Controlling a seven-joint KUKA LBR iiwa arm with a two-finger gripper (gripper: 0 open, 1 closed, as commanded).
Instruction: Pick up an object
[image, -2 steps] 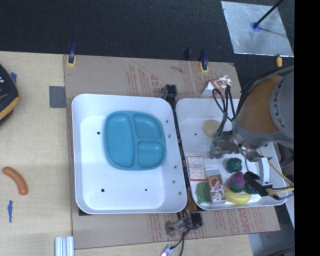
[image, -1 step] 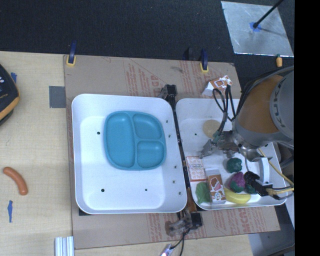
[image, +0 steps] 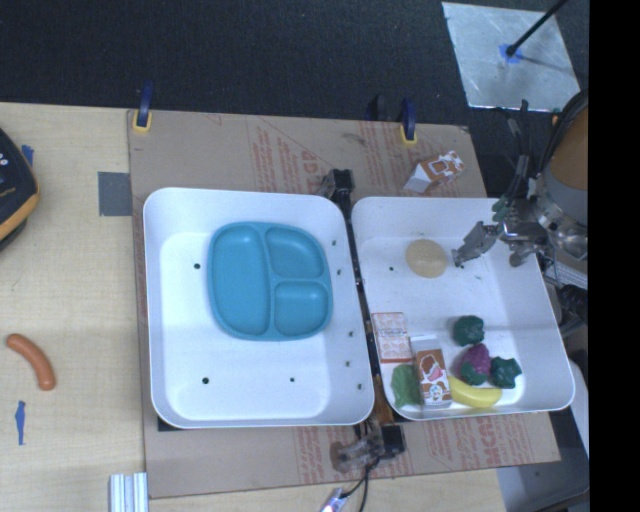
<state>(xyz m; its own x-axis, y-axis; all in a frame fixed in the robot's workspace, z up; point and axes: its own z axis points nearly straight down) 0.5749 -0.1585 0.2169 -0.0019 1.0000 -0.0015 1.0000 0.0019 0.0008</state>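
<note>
Spread apart, the two dark fingers of the gripper (image: 497, 245) have nothing between them; one finger (image: 470, 245) reaches out toward the pale round cookie-like disc (image: 427, 258) and ends just beside it without touching, the other (image: 523, 252) hangs back nearer the grey wrist.

Taking the right-hand shallow white plastic bin (image: 520, 300) as the landmark: the gripper hovers over its far half, and the pale disc lies on its floor there, a little toward the middle divide. Along its near edge sits a cluster of toys: a small printed pink-and-white box (image: 391, 336) by the near-left wall, a red-and-white carton (image: 432, 377) just past it, a green leafy piece (image: 404, 385) in the near-left corner, a yellow plastic banana (image: 473, 394) against the near rim, a purple lumpy fruit (image: 475, 362) touching the banana, and two dark green broccoli-like pieces (image: 468, 329) (image: 505, 372) beside it.

Left of that bin, touching it side by side, stands a second white bin (image: 170, 300) holding a teal divided plate (image: 270, 280). Beyond the landmark bin's far rim a small crumpled carton (image: 435, 171) lies on the brown cardboard sheet (image: 250, 150). Well to the left, a toy sausage (image: 32, 360) rests on the wooden bench (image: 60, 280).
</note>
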